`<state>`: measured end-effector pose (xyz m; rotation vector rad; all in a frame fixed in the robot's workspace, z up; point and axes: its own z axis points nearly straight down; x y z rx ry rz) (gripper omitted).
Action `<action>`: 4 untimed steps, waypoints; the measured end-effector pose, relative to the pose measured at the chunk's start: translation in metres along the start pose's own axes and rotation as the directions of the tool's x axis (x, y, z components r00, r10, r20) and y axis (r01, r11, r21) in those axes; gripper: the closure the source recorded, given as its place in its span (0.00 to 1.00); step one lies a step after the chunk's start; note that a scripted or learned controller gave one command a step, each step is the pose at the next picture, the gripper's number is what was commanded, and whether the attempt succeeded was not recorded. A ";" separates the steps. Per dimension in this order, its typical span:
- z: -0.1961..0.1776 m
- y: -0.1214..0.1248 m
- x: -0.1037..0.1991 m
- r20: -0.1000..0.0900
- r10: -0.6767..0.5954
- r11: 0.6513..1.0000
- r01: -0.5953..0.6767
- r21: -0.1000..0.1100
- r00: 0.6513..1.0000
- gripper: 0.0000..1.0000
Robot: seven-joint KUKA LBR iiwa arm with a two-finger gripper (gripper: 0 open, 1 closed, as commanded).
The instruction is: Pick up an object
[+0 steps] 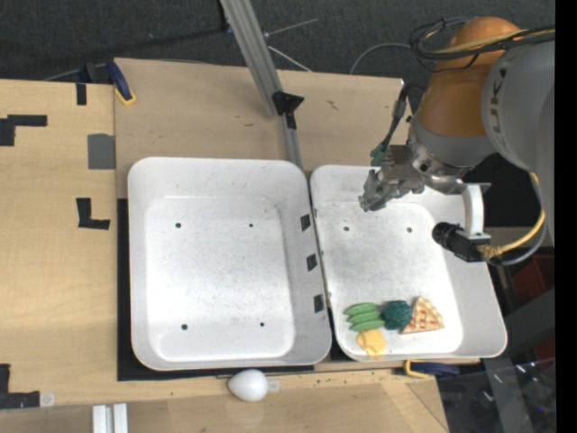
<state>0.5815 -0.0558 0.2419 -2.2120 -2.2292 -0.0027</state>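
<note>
Claw [374, 197] hovers at right bin's [478, 323] far edge, grip state unclear; toy food cluster [392, 318] lies toward near edge.

We see 2 white bins [216, 179], speckled dark. In the right one lie a green pod [363, 314], a dark green lump [395, 313], a yellow piece [371, 341] and an orange-and-tan checked wedge [422, 317]. Below the left bin sits a white egg [248, 385].
</note>
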 end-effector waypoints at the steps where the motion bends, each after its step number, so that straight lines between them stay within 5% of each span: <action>1: -0.004 0.023 0.054 0.000 0.000 1.000 0.000 0.000 1.000 1.00; 3: -0.005 0.078 0.148 0.001 0.003 1.000 -0.003 0.000 1.000 1.00; 4: -0.005 0.077 0.145 0.004 0.005 1.000 -0.005 0.002 1.000 0.00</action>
